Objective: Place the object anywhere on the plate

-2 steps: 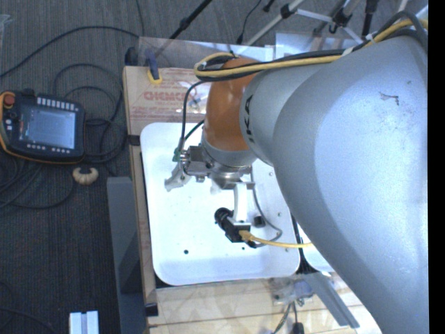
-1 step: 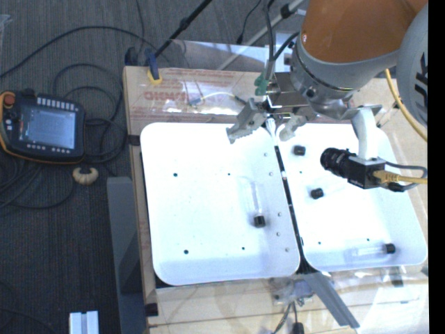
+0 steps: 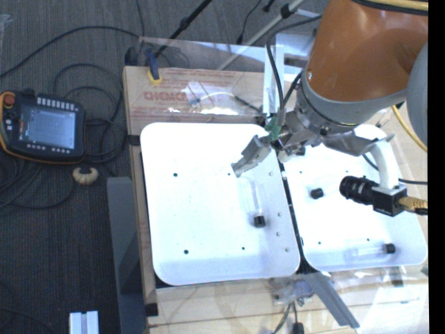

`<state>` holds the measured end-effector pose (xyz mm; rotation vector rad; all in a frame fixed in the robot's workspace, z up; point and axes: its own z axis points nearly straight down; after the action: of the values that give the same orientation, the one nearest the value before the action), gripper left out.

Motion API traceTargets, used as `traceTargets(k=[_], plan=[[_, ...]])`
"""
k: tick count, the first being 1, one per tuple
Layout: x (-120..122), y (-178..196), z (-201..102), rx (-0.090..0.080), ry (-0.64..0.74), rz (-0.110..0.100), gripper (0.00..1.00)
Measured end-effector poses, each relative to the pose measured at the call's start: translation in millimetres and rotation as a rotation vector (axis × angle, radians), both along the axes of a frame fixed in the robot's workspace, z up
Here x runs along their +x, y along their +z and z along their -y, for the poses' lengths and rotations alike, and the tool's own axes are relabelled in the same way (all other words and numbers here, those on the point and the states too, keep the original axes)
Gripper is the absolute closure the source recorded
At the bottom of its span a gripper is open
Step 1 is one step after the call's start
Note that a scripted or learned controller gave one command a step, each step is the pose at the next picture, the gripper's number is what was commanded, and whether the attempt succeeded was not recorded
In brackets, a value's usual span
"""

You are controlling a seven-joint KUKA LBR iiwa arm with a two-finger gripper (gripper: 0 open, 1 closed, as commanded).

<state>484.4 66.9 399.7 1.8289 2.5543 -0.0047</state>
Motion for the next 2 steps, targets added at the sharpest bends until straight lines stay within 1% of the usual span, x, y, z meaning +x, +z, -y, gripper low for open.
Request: traceTargets(k=[1, 2], plan=[[115, -47, 39, -0.001, 0.006, 0.002, 0.0], [127, -15, 59, -0.001, -0.345, 0.002, 0.0]])
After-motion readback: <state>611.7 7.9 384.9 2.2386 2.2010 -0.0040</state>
